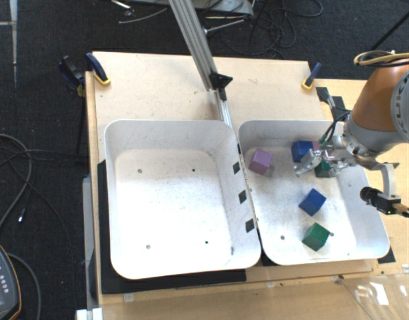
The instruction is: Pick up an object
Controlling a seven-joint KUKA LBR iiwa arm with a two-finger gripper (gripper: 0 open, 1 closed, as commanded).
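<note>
Nearest the camera in the right bin (364,245) sits a green cube (316,236), with a blue cube (312,201) just beyond it toward the far side. Farther in, the gripper (316,164) hangs low over the bin's far right part, reaching in from the right; whether the jaws are spread or closed cannot be told, since the metal parts there blur together, and nothing is plainly held between them. A second blue cube (301,151) lies just left and slightly far of the gripper, seemingly touching or almost touching it, and a dark green block (323,170) peeks out just beneath it on the near side. These two look like the likeliest targets, being closest. A purple cube (260,161) stands apart to the left, near the bin's left wall. The left bin (124,139) lies beside it on the bench (158,85).
</note>
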